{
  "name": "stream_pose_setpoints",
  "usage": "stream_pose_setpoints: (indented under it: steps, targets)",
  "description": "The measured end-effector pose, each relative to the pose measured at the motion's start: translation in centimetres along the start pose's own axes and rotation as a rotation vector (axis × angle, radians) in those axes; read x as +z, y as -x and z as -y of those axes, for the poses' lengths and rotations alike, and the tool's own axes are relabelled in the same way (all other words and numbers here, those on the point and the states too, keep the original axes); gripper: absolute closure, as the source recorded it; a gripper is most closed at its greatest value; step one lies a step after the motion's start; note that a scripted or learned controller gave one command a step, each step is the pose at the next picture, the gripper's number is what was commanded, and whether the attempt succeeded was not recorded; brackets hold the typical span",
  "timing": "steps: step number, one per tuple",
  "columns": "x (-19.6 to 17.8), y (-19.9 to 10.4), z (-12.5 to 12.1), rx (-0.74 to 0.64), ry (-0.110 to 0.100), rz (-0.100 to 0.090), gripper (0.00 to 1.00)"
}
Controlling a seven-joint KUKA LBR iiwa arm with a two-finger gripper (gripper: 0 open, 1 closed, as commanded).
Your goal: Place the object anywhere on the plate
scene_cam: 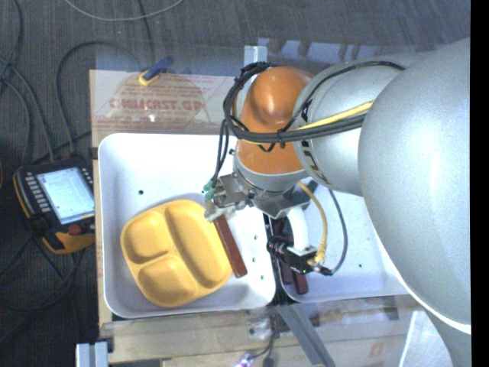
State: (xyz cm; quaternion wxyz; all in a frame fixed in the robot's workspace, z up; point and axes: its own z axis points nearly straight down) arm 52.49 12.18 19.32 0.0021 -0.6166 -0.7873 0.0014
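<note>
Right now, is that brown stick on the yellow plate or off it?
Partly on: the brown stick lies slanted across the yellow plate right rim, lower end over the white bin.

Dark grey carpet floor (pixel 114 21) with black cables (pixel 30 105) and a thin pale wire loop. Wooden bench (pixel 153 102) carries faded red lettering. Handheld screen unit (pixel 57 201), possibly a controller, lies left.

plate (pixel 174 256) in left bin (pixel 122 159), stick (pixel 230 248) along its right edge

Bulky grey arm (pixel 412 167) with a glossy orange band (pixel 269 117), looped black and yellow cables (pixel 325 239).
</note>
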Motion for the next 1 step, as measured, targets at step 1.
stream_pose_setpoints:
  steps: [1]
  targets:
    - [-0.01,0.01,0.0,0.0,0.0,0.0,0.0]
